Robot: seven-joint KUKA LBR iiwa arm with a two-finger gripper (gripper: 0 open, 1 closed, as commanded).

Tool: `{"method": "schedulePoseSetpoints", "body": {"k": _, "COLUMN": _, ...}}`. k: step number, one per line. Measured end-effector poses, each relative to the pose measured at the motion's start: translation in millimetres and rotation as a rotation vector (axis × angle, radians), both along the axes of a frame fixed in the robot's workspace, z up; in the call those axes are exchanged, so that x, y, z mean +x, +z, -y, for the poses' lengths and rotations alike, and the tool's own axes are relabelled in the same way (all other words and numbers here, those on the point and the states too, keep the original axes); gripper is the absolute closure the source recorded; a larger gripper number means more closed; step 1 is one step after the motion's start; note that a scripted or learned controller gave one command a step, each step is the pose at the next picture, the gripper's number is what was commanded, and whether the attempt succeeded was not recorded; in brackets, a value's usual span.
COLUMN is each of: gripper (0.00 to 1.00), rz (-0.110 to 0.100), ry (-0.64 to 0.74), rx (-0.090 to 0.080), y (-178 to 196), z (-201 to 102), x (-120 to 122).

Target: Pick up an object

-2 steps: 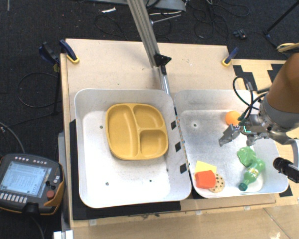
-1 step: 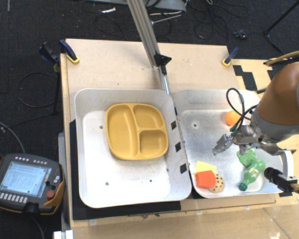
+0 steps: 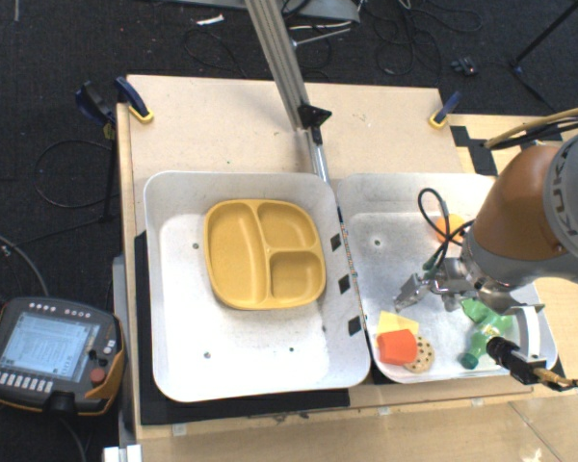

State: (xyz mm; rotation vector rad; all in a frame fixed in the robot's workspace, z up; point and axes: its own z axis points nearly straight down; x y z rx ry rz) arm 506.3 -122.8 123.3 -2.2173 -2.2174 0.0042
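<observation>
In the right bin [image 3: 385,229], an orange block [image 3: 398,347] lies near the front edge. A yellow wedge [image 3: 397,323] touches its far side and a tan perforated disc [image 3: 423,356] its right side. Green pieces [image 3: 482,327] lie further right, partly under the arm. A small yellow-orange item [image 3: 454,227] shows behind the arm's cable. My gripper [image 3: 429,290] hangs over the middle of the right bin, just above and right of the yellow wedge, with nothing visibly held.
The left bin [image 3: 173,258] bears a yellow divided plate [image 3: 265,253]. A slanted metal pole [image 3: 284,56] runs from the top down to the bins' divide. A teach pendant [image 3: 48,349] lies at the lower left, off the bench.
</observation>
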Motion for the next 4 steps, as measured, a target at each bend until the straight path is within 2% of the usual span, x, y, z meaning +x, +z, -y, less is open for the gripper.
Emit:
{"method": "schedulePoseSetpoints", "body": {"k": 1, "gripper": 0.0, "rz": 0.009, "ry": -0.001, "rx": -0.002, "y": -27, "z": 0, "x": 1}}
{"method": "schedulePoseSetpoints", "body": {"k": 2, "gripper": 1.0, "rz": 0.011, "ry": -0.001, "rx": -0.002, "y": -16, "z": 0, "x": 2}}
{"method": "schedulePoseSetpoints", "body": {"k": 4, "gripper": 1.0, "rz": 0.012, "ry": 0.004, "rx": -0.004, "y": 77, "z": -8, "x": 15}}
